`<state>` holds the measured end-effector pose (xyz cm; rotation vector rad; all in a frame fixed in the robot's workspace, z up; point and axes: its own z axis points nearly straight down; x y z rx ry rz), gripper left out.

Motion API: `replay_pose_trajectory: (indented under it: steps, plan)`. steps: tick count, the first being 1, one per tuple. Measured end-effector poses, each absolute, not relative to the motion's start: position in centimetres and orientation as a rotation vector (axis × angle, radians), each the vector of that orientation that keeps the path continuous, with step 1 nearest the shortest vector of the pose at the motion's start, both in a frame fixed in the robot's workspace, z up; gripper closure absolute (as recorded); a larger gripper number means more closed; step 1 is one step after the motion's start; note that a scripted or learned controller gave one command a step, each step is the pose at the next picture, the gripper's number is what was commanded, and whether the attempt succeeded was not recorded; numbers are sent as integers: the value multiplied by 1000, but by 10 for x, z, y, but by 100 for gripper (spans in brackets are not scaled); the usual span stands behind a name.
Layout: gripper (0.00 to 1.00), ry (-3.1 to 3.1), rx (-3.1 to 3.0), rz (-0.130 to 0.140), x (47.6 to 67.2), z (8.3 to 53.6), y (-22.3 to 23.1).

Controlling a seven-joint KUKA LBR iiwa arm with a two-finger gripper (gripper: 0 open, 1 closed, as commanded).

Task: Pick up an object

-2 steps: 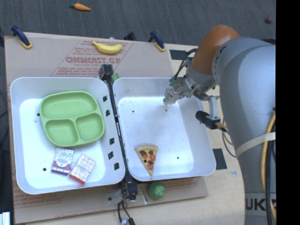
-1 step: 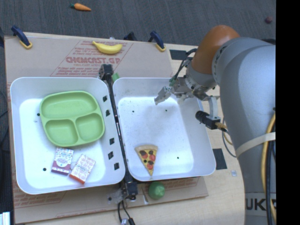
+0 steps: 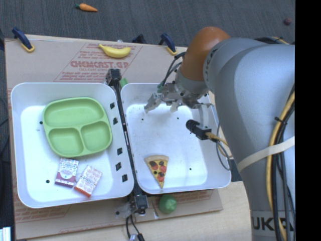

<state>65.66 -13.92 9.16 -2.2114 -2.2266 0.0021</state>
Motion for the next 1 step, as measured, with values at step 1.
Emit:
replay_pose_trajectory:
  steps: [1]
  plan:
    - [100,-2230,-2207,3,657,102,-139]
